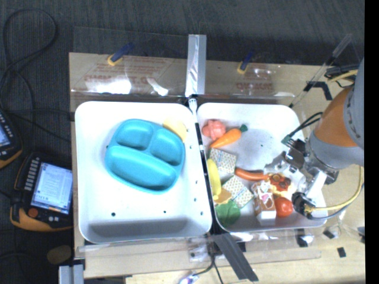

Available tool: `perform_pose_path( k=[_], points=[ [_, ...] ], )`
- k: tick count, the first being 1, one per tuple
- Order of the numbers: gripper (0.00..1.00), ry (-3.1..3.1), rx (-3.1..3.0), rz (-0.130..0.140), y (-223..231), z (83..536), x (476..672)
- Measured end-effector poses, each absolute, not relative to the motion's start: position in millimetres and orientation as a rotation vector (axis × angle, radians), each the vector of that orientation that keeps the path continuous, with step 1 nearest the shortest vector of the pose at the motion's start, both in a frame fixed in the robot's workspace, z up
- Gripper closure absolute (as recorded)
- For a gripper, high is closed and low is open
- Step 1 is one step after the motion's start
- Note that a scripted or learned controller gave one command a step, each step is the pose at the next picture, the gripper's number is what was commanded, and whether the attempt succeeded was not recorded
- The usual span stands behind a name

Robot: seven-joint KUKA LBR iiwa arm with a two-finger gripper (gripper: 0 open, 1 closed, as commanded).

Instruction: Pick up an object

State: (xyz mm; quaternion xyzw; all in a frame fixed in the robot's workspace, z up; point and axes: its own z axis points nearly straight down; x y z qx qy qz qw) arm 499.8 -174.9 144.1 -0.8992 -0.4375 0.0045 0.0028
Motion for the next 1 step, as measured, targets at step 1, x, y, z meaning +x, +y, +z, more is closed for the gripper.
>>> perform_pose_path(
  k=[1],
  points=[
    [0.0, -1.241, -2.894, -0.015, -173.9, 89.9, 489.5]
  ],
)
